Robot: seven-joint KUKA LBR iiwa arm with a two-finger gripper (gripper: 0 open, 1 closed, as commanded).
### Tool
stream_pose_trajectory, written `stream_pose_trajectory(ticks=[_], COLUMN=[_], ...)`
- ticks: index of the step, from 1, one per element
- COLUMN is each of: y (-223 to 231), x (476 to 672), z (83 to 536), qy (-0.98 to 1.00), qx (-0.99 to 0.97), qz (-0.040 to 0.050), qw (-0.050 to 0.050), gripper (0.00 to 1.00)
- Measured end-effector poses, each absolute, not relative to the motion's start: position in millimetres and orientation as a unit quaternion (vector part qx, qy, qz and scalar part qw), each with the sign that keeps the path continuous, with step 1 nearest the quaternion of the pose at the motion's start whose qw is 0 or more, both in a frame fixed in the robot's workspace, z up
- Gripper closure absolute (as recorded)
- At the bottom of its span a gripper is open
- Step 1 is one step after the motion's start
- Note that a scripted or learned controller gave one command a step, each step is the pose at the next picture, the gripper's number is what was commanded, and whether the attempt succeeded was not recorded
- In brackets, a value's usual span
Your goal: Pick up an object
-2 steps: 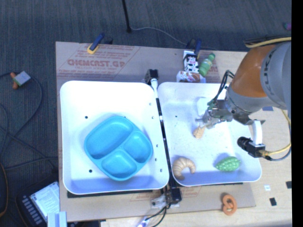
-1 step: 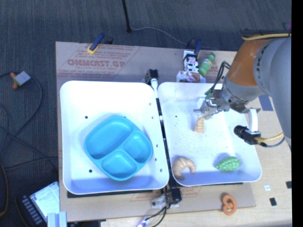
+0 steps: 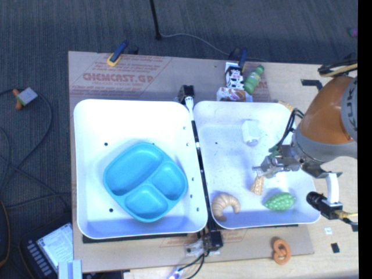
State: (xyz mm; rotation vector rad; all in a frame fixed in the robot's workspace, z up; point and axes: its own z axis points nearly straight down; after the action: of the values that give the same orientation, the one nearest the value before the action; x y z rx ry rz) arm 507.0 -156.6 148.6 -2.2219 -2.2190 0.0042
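The gripper (image 3: 266,168) hung low in the right bin (image 3: 224,150), right of the frame's centre; whether it was open or closed could not be told. Just below it lay a small tan object (image 3: 257,185), with a green bumpy object (image 3: 279,201) to the lower right and a croissant (image 3: 225,204) near the bin's lower left corner. A pale clear object (image 3: 251,131) sat above. The left bin (image 3: 93,121) held a blue divided plate (image 3: 145,181). A pretzel (image 3: 281,250) lay on the bench at lower right.
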Motion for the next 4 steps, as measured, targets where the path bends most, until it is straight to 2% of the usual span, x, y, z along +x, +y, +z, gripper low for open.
stream_pose_trajectory(ticks=[1,2,3,4], y=[-195,-143,-83,-27], x=[590.2,525.6,487.3,484.0], z=[147,189,249,242], qy=[-0.707,-0.707,-0.708,-0.708], qx=[-0.707,-0.707,-0.707,-0.707], qz=[0.0004,0.0004,0.0000,0.0003], qw=[-0.001,0.000,0.000,0.000], gripper=[1.00,1.00,1.00,1.00])
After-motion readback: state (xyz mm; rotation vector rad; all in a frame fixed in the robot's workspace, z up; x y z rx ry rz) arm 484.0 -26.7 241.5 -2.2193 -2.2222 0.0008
